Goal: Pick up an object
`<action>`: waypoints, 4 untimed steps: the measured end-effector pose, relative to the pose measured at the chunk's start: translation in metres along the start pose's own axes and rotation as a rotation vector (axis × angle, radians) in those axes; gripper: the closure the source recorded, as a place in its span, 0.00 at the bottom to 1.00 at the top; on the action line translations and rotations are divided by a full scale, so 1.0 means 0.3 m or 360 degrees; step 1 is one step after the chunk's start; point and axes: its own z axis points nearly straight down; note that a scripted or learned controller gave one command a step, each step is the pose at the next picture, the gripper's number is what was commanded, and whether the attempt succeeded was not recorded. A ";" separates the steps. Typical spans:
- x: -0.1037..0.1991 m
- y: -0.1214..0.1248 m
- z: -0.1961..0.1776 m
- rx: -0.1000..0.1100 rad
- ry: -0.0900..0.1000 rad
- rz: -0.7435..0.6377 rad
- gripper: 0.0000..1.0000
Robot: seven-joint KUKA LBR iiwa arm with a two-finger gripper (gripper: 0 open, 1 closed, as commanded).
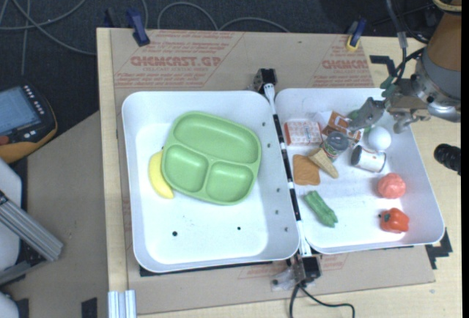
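Jaws (374, 113) sit over the upper right of the right bin (432, 196), just above a white ball (379, 138); whether they are parted or closed cannot be told, and nothing is seen held. Nearby lie a small can (335, 143), a red pepper (395, 220) and a green pickle (321, 207). The left bin (139, 185) carries a green divided plate (212, 157) with a banana (158, 176) beside it.
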 end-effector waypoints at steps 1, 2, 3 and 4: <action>0.023 0.129 0.573 0.0008 0.0002 0.0000 0.00; 0.010 0.275 0.607 0.0002 0.0000 0.0000 0.00; -0.103 0.356 0.504 0.0044 0.0010 0.0005 0.00; -0.117 0.248 0.609 0.0006 0.0005 -0.0001 0.00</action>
